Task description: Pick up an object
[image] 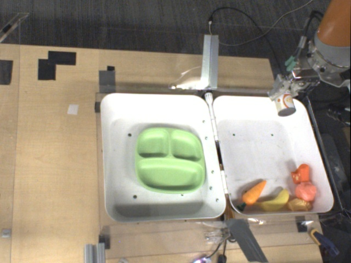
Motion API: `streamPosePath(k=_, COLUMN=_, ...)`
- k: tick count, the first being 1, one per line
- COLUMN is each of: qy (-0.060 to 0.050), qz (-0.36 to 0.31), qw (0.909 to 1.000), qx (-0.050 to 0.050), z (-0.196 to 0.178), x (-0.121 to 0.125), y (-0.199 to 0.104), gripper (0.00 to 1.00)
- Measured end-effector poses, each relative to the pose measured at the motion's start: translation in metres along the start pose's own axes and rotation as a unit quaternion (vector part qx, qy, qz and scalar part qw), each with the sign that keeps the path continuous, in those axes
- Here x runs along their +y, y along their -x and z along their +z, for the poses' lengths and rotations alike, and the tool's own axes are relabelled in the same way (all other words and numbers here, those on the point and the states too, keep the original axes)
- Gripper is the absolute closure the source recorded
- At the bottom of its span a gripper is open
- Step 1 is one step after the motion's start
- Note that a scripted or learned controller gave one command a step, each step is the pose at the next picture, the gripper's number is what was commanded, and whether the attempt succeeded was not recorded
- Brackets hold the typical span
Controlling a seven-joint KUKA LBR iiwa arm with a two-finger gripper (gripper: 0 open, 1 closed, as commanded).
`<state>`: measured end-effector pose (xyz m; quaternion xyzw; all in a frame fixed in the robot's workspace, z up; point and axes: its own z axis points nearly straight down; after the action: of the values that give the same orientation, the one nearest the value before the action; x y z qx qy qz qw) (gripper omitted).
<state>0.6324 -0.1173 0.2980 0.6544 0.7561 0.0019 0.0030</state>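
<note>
white can in the pincer, lifted over the right bin's far corner

white and orange, the can [284, 104] sits right between the tips of the pincer [283, 95], which is clamped on it at its upper end while the can's grey base hangs free below. that puts the task's thing in the grip itself, above the far right corner of the right bin [258, 147], and it looks clear of the floor, though the slant of the view makes the gap hard to judge.

well below the pincer, against the bin's near wall, lie the things left alone: a carrot [254, 192], a banana [276, 200], and a red cluster [303, 186] just beside them. off to the pincer's left, past the divider, the left bin [118, 147] carries a green tray [169, 159].

i judge the pick to be at its lift stage, with the grasp made. the next move calls for a steady rise with the grip kept firm; the hold is near the can's top, so a jerk could let it swing or slip.
</note>
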Motion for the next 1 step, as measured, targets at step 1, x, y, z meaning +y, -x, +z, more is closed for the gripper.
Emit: streamPosePath(k=1, qy=-0.001, qz=-0.085, qw=0.9964, qx=0.001, z=0.0671, x=0.0135, y=-0.0442, gripper=1.0)
